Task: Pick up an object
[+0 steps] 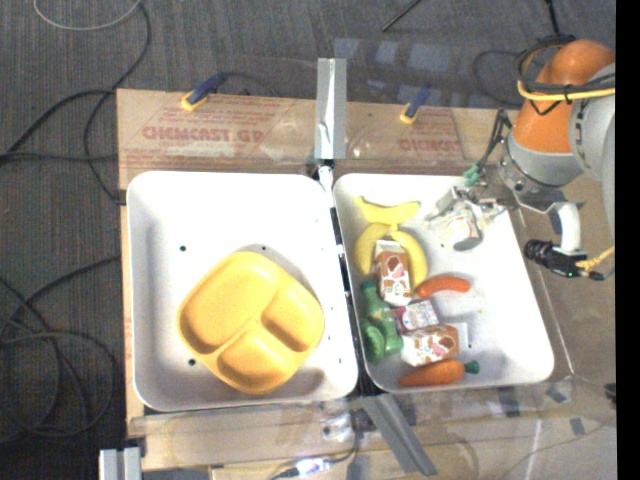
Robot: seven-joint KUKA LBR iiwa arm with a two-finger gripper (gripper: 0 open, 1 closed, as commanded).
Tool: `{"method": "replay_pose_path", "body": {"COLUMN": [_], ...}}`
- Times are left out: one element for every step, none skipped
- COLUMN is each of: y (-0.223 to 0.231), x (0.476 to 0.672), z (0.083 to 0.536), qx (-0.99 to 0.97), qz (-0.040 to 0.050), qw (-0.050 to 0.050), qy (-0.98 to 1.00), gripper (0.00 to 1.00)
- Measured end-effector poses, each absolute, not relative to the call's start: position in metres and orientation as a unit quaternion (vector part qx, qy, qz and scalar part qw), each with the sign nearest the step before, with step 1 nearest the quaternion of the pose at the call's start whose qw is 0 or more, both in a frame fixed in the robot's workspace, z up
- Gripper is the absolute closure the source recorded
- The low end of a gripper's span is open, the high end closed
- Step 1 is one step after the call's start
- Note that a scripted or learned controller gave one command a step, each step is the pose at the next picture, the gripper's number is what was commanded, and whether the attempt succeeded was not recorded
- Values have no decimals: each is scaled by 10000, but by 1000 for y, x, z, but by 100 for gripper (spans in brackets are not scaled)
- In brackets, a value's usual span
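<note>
**Arm poised over the right bin's upper corner**

Your arm (pixel 560 108) reaches in from 3 o'clock, its orange band bent above a grey wrist, and the gripper (pixel 462 216) hangs over the right bin (pixel 535 343) near that bin's 1 o'clock corner. You cannot tell from this slant whether the gripper is released or clenched; nothing is plainly seen between its tips.

The things to pick lie in a cluster along the right bin's 9 o'clock side. Two smooth, curved yellow bananas (pixel 385 230) sit at the top of the heap, just at 9 o'clock of the gripper. Below them are small printed cartons (pixel 393 273), a glossy red sausage shape (pixel 441 287), a green plastic piece (pixel 377 333) and, towards 6 o'clock, an orange carrot (pixel 432 373) with a green stub.

The left bin (pixel 150 228) holds a rounded yellow tray (pixel 252 320) with three moulded compartments. Both bins are shallow, white and hard-walled, resting on a cardboard-covered tabletop (pixel 230 133).
</note>
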State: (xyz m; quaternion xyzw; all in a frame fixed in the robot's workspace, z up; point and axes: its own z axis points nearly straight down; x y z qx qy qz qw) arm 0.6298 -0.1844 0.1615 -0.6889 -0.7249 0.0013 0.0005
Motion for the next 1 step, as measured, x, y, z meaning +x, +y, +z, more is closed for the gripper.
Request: {"method": "replay_pose_path", "body": {"y": [-184], "x": [630], "z": [171], "qx": [-6881], "qz": [21], "qw": [1], "qy": [-7256], "gripper": [100]}}
